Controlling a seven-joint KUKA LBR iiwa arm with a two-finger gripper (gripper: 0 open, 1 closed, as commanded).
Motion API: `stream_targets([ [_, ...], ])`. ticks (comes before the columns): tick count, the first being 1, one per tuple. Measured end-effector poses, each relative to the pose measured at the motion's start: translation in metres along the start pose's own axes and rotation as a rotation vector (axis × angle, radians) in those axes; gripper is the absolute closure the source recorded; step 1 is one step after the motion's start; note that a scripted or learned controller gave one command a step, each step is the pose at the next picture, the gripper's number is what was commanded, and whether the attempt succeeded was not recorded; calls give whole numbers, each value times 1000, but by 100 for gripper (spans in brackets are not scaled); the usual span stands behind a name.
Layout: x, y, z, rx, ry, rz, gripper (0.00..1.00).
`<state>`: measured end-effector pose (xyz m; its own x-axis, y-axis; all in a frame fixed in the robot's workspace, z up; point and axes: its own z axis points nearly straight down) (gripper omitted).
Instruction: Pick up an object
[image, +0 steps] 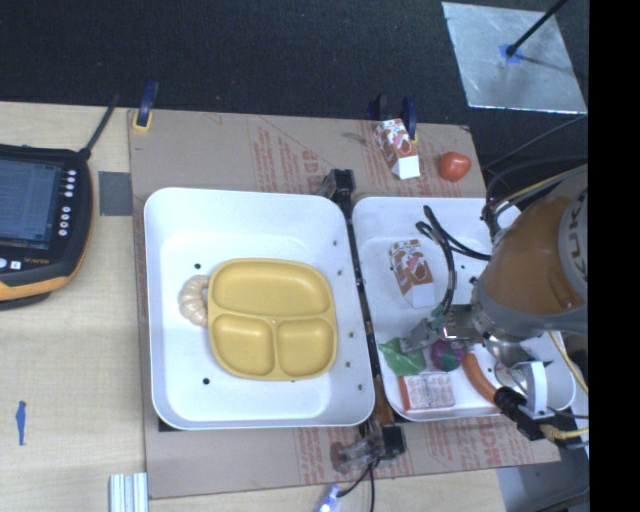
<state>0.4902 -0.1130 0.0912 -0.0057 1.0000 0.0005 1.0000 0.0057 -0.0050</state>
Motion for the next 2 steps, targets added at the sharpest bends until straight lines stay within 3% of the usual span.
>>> stream_targets([
  [1,-1,0,-10,2,-1,-3,100],
  [2,110,30,-101,-3,1,-1,100],
])
